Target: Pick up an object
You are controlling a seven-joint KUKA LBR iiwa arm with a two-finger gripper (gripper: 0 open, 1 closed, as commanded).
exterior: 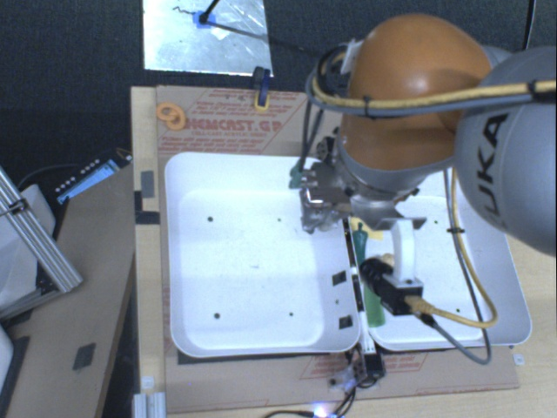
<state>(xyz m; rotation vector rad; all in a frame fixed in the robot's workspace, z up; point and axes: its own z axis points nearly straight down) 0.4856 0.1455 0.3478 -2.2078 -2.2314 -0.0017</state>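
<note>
My gripper [313, 209] hangs over the right edge of the left bin [235, 259], close to the divider between the two bins. The big orange wrist band and grey arm cover most of the right bin [492, 294]. A long green object [374, 308] lies in the right bin along its left wall, below and right of the gripper. A small yellow piece [373, 232] peeks out from under the wrist, just right of the divider. I see nothing between the gripper's tips, and the arm hides whatever else lies in the right bin.
Both bins rest on a cardboard sheet [235, 120] with an orange ring [171, 116] and a blue-yellow clamp [261, 89] at its back edge. A foil sheet [204, 23] lies behind. An aluminium frame [35, 242] stands at the far left.
</note>
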